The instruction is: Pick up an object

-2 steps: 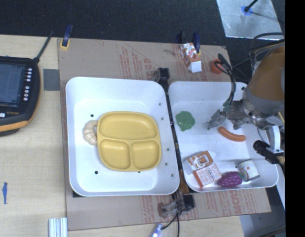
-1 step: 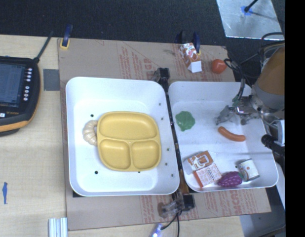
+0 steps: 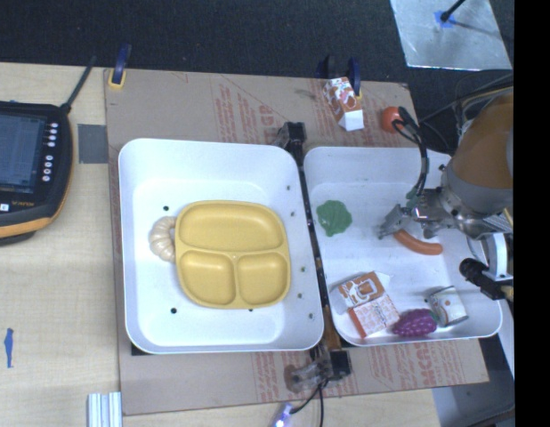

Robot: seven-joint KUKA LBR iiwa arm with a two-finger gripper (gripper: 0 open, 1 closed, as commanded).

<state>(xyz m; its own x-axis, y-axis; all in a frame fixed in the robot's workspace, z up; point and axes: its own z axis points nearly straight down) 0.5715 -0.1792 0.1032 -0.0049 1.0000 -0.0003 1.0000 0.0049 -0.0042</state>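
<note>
We saw the gripper (image 3: 405,223) low in the right bin (image 3: 368,160), just above the orange sausage (image 3: 421,243); whether it had closed on anything we could not tell. We judged the round sausage could roll away toward the green piece (image 3: 333,217).

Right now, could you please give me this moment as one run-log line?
gripper: over right bin, at hot dog | grasp: unconfirmed | left bin: yellow tray
</note>
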